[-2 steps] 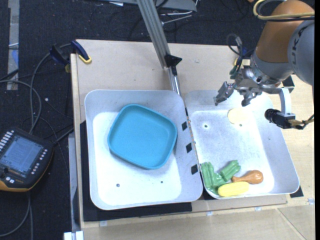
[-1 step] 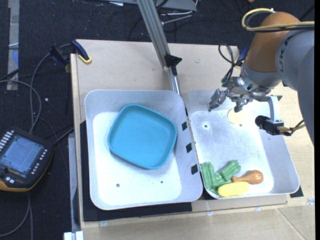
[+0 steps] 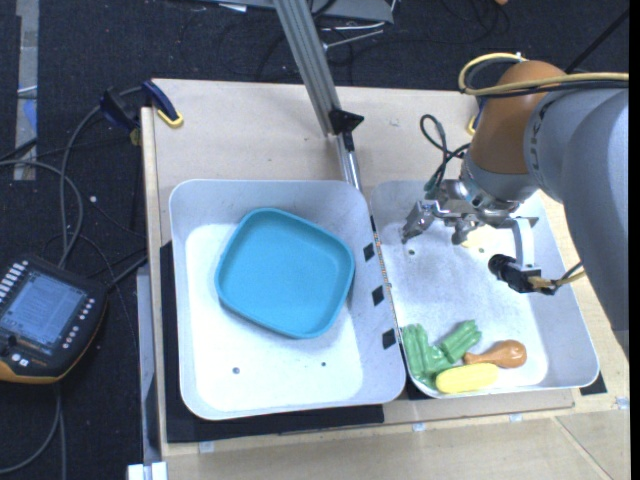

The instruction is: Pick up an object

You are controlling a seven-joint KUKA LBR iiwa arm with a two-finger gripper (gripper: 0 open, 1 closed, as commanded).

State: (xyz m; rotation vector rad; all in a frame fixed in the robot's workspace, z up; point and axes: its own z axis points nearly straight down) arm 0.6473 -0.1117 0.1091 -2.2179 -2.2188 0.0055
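Observation:
My gripper (image 3: 434,232) hangs over the far part of the right bin (image 3: 455,293), its two fingers spread open with nothing between them. At that bin's near edge lies a small pile of toy food: green pieces (image 3: 436,347), a yellow piece (image 3: 467,378) and a brown drumstick-shaped piece (image 3: 498,354). The pile is well below the gripper in the view and apart from it. A blue square plate (image 3: 286,273) rests in the left bin (image 3: 205,373).
A grey metal pole (image 3: 312,53) slants from the top of the view down to the divide between the bins. A black cable connector (image 3: 508,270) hangs from the wrist over the right bin. A handheld pendant (image 3: 40,318) lies on the floor at left.

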